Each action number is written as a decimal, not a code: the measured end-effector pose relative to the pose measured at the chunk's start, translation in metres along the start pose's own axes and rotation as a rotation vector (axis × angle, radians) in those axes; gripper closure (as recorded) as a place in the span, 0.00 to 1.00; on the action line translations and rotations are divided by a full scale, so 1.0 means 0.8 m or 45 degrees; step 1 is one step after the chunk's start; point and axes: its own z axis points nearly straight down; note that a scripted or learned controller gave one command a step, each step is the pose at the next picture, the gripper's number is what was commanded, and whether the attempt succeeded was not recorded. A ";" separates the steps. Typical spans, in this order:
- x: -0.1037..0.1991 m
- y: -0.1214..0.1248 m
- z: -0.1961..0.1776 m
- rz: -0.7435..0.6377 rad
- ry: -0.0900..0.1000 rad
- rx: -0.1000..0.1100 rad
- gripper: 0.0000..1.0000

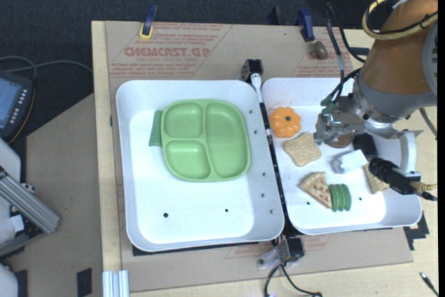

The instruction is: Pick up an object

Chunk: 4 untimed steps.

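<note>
Right bin (396, 215): gripper (332, 127) low over its upper middle; whether it is open or closed, cannot tell. Pumpkin (285, 122) just left of gripper. Cracker (302, 149) below the pumpkin, pizza slice (316, 188) lower, green ridged piece (340, 197) touching it. Green divided plate (205, 140) in left bin (139, 177).

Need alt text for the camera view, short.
The arm's gripper hangs over the right bin, near a toy pumpkin, a cracker, a pizza slice and a green ridged piece. The left bin holds a green divided plate.
</note>
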 end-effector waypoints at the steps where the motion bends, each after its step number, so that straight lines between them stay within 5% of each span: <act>1: 0.042 -0.038 -0.011 0.002 0.000 0.000 1.00; 4: 0.048 -0.049 0.010 0.006 -0.002 0.000 1.00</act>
